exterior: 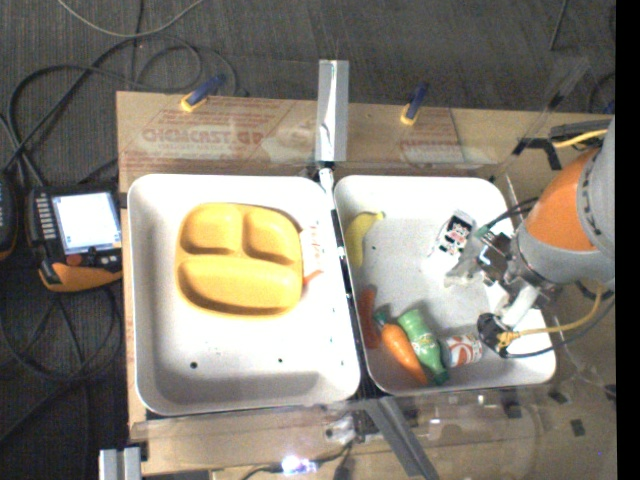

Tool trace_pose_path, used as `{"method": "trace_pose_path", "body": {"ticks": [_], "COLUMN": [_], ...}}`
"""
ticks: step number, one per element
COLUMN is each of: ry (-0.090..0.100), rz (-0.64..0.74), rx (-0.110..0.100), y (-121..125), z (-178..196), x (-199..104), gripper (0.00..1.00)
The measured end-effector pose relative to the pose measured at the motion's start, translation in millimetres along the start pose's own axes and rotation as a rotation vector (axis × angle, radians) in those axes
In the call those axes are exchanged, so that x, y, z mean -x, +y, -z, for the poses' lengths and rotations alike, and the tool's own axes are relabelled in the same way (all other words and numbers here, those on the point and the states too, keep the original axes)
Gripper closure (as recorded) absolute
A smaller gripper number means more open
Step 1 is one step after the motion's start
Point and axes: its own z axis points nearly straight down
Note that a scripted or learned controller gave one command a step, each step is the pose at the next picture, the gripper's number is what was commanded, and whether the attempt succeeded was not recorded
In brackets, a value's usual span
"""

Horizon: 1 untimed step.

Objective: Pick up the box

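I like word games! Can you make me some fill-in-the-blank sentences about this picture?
1. The yellow tray lies in the ____ bin.
2. The banana lies in the ____ bin.
3. The carrot is coloured ____.
4. The small white box lies near the robot's ____.

Missing words: left, right, orange, hand

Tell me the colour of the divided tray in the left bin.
Yellow: the three-compartment plastic tray, clearest in the camera view.
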Motion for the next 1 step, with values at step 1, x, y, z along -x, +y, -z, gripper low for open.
{"method": "trace_pose_path", "body": {"ticks": [1], "ry": [0.0], "rz": [0.0], "rx": [0.0], "y": [0.0], "z": [0.0], "x": [0.1], "gripper": [0.0]}}
